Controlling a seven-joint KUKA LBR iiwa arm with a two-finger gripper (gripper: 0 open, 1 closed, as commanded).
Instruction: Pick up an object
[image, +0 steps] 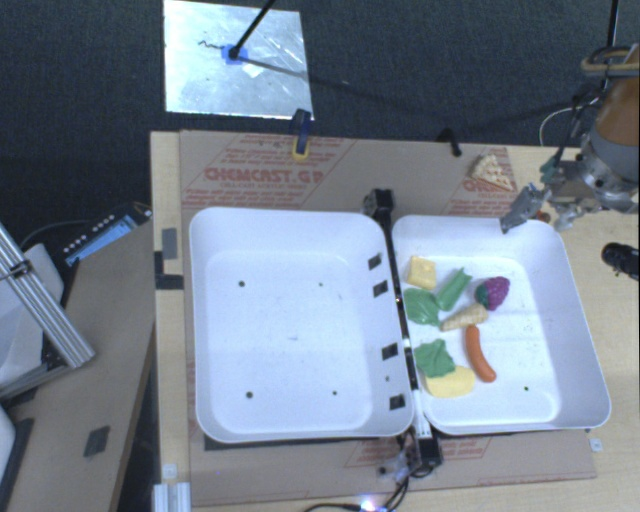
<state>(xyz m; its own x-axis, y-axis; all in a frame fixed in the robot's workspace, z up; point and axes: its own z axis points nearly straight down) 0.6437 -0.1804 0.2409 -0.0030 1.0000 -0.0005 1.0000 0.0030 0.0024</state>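
Fingers of the gripper (535, 205) are too small and blurred to tell how far apart they stand; nothing shows between them. The gripper hangs over the far right corner of the right bin (580, 330), just above its rim, touching none of the toys. The arm (615, 150) comes in from the right edge, its wrist bent down and leftward toward that corner.

The toys lie in the left half of the right bin, well apart from the gripper. A yellow block (423, 271) sits nearest the far rim. Beside it a green pod (454, 288) lies tilted, with a purple berry (492, 292) to its right. A green leaf (420, 307) lies by the divider, and a pale cone (464, 318) touches the pod's lower end. An orange sausage (479, 353) lies lengthwise nearer the camera. Another green piece (434, 356) rests on a yellow piece (452, 382).

The left bin (290, 325) lies beside it. A wedge-shaped toy (491, 170) rests on the board (260, 170) beyond the bins.
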